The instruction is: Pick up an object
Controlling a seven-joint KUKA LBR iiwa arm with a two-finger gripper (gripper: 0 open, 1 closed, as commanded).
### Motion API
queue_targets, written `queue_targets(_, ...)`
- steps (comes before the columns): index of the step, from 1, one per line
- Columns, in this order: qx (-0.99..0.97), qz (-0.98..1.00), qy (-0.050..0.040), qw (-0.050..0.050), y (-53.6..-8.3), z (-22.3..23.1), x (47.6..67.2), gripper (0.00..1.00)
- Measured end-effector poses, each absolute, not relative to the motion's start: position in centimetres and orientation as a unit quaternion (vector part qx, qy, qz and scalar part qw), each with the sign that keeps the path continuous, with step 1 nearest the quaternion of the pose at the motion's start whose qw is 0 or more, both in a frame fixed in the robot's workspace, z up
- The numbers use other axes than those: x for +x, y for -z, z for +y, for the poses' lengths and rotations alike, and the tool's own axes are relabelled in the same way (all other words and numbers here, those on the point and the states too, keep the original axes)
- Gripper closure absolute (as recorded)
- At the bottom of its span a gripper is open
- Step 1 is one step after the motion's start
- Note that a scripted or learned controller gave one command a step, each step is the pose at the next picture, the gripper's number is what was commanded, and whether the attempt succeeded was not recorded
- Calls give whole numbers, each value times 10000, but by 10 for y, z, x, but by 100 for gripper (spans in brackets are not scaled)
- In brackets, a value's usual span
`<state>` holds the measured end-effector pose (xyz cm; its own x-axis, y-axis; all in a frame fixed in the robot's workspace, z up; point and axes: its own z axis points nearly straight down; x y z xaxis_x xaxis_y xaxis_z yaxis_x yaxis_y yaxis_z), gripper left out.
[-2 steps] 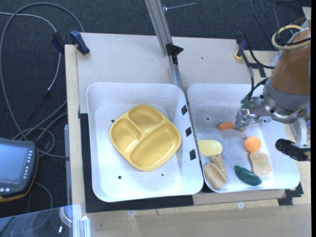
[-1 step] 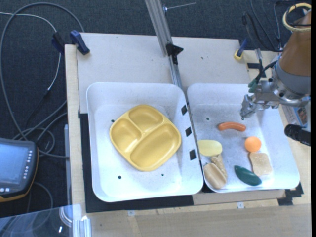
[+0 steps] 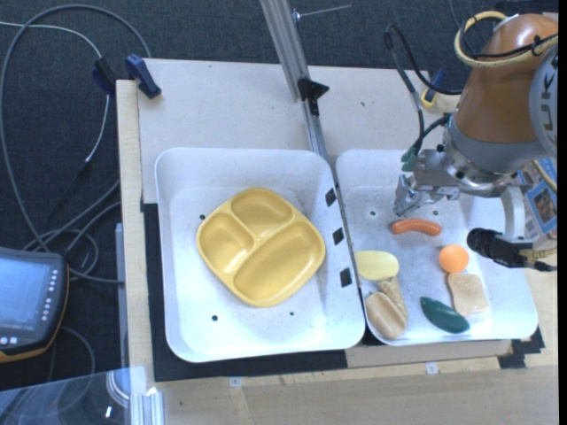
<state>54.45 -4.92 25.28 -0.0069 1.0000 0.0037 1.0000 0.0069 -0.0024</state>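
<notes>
Here, you are looking down on a pale bench point(image 3: 230, 96) that carries two shallow white bins side by side. The left bin point(image 3: 177, 175) holds a yellow plate point(image 3: 260, 246) with three compartments, lying flat near its middle. The right bin point(image 3: 363, 171) holds the small objects, all in its nearer half: a sausage point(image 3: 415, 227) lying crosswise, an orange ball point(image 3: 454, 258) to its right, a yellow lemon-like piece point(image 3: 376, 265) by the bin's left wall, a tan bread roll point(image 3: 386, 310) just below that, a pale toast slice point(image 3: 467, 292) under the ball, and a dark green piece point(image 3: 444, 315) between roll and toast.

The arm point(image 3: 505, 87) comes in from the right — grey, with its orange band. Its gripper point(image 3: 409, 198) points down over the right bin, just above the sausage. The fingers are too small and dark to read, so you cannot tell whether they are spread or closed — nothing shows between them.
</notes>
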Motion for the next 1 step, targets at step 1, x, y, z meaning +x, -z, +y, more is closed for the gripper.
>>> queue_targets(1,-7046,-7096,14,2,-257,1,552,100)
